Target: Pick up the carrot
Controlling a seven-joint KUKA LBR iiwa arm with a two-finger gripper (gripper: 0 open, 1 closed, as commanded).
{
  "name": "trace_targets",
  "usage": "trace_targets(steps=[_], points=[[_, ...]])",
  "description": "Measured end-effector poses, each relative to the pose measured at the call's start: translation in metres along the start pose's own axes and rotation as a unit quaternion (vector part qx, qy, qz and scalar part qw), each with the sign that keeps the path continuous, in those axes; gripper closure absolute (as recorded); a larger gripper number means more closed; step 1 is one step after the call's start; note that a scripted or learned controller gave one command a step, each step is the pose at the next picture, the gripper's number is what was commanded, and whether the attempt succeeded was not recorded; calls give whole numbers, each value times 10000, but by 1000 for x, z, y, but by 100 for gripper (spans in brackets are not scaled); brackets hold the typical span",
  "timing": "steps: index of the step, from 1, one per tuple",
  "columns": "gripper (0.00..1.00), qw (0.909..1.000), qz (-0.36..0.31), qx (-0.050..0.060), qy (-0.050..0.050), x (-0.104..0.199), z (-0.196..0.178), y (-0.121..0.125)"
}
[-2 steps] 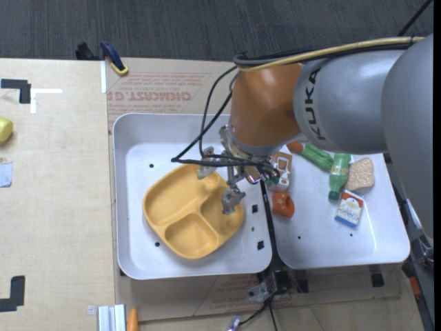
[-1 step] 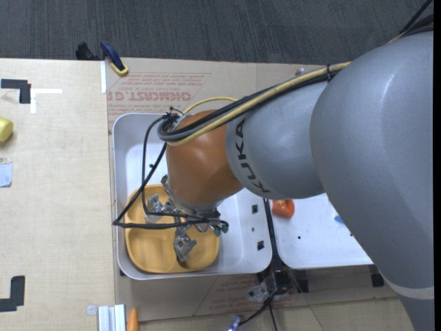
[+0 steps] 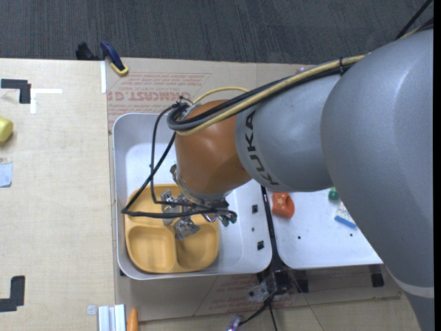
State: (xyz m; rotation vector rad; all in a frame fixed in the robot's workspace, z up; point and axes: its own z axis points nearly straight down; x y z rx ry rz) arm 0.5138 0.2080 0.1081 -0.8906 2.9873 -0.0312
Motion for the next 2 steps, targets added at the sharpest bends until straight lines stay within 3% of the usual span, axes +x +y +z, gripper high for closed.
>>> trace_targets(steps=[1, 2], points=[[100, 9944, 1046, -115, 71, 4, -101, -17], [100, 9942, 1066, -117, 71, -34, 17, -56]])
